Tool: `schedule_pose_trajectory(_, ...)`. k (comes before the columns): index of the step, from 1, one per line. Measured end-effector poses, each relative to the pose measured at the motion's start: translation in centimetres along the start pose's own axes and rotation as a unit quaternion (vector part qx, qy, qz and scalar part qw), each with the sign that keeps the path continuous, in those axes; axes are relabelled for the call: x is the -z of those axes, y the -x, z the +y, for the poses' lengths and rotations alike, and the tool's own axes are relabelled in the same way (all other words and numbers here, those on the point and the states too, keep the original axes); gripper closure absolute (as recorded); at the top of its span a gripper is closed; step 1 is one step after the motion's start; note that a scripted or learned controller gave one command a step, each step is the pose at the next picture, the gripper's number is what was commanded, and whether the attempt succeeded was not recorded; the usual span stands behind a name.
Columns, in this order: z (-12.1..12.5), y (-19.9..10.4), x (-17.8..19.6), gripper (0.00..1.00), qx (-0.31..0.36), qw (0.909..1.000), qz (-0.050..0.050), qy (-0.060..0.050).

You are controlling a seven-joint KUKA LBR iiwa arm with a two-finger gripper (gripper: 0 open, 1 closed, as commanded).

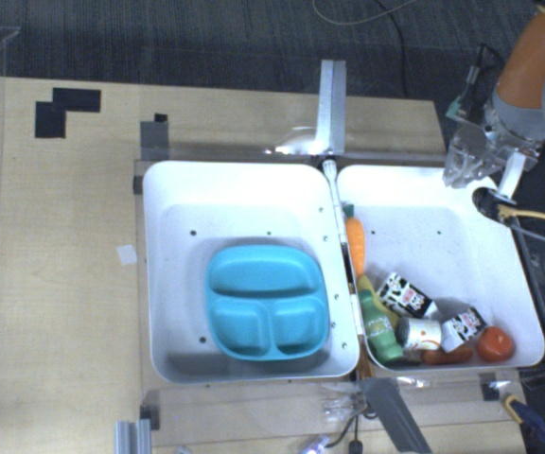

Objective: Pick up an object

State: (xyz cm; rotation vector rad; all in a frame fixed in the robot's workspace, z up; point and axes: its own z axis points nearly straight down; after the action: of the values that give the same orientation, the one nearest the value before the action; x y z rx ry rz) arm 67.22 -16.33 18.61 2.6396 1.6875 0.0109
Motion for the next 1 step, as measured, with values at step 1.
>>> schedule_pose_trajectory(1, -5.91, -3.25, 7.68, 1.0, 0.183, 0.9832, 0.001, -0.002)
